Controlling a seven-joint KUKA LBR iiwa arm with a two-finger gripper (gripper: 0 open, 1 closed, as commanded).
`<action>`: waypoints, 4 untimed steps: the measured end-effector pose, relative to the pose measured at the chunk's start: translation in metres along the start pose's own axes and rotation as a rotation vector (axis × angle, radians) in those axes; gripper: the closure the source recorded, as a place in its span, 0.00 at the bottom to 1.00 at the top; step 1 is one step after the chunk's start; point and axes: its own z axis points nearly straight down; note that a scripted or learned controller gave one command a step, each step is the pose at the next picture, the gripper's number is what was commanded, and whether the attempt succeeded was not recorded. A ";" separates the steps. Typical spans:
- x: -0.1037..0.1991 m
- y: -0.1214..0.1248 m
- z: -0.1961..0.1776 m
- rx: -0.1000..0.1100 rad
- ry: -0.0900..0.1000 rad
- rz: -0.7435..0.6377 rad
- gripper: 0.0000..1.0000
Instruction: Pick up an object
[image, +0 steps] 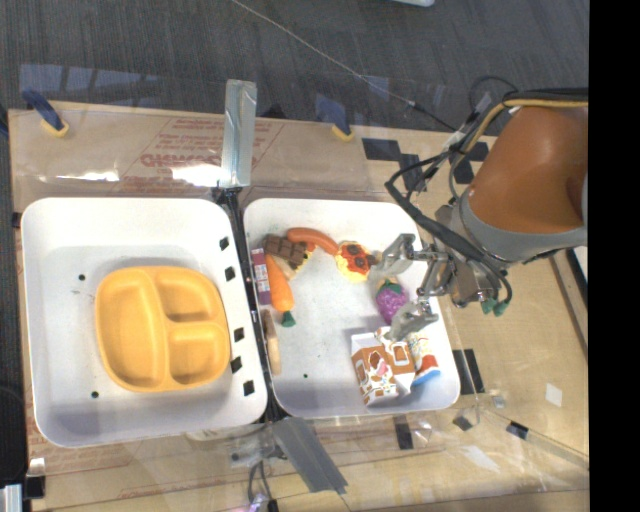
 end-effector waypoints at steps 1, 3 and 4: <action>0.012 0.005 0.164 -0.005 0.008 -0.150 0.00; -0.101 0.049 0.186 0.005 0.011 -0.246 0.00; -0.105 -0.015 0.175 0.001 -0.003 -0.238 0.00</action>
